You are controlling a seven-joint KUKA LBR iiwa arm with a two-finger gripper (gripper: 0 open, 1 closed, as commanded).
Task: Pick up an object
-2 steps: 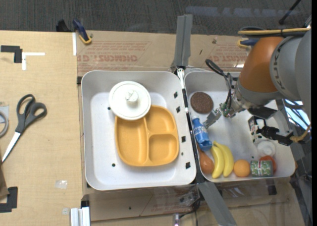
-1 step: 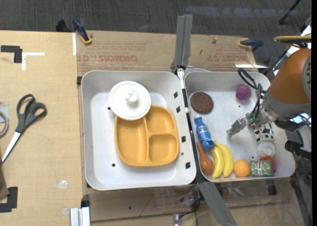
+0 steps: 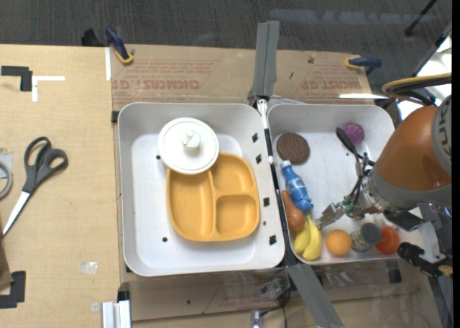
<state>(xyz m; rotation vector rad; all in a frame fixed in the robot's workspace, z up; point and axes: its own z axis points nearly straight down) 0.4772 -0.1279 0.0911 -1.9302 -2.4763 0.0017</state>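
Observation:
The right bin (image 3: 323, 108) holds a brown disc (image 3: 293, 147), a blue bottle (image 3: 295, 186), a banana (image 3: 310, 240), an orange (image 3: 338, 242), a purple object (image 3: 353, 132), a small grey round piece (image 3: 371, 233) and a red ball (image 3: 389, 239). My gripper (image 3: 343, 208) reaches in from the right and hangs low over the bin's middle. It is just above the orange and right of the bottle. Nothing is visibly held. An orange-brown item (image 3: 291, 216) lies between the bottle and the banana.
The left bin (image 3: 136, 197) carries a yellow divided plate (image 3: 213, 197) with a white lidded bowl (image 3: 188, 144) at its far corner. Scissors (image 3: 34, 168) lie on the bench at the left. A grey divider bar (image 3: 264, 60) runs between the bins.

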